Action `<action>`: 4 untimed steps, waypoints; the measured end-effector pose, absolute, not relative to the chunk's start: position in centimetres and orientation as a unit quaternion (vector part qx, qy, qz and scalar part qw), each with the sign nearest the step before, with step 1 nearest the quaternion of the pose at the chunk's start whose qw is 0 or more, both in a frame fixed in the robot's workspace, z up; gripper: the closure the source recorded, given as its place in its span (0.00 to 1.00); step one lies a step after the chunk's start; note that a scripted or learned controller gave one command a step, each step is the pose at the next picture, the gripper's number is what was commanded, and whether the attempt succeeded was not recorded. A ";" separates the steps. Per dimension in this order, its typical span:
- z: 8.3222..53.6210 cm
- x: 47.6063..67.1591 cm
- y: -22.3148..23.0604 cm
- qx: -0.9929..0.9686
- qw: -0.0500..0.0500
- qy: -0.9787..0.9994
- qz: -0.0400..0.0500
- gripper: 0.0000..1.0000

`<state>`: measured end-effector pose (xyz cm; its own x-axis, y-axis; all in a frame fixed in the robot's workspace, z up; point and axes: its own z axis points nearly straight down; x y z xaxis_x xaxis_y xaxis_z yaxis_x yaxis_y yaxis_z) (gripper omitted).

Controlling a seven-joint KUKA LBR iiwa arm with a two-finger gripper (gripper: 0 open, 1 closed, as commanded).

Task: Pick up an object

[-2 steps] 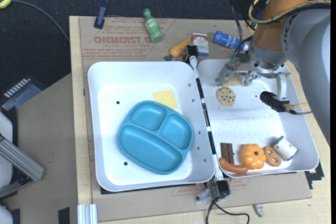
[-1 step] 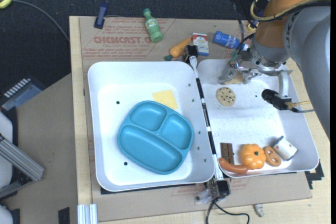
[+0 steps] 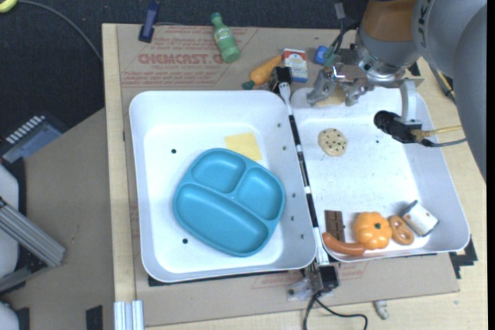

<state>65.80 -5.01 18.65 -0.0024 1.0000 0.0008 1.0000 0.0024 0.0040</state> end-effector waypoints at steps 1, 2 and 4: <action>18.5 64.1 1.3 0.706 -0.001 0.708 0.000 1.00; 18.5 62.2 -0.9 0.707 -0.001 0.707 -0.001 1.00; 20.7 54.8 6.2 0.707 -0.002 0.708 -0.001 1.00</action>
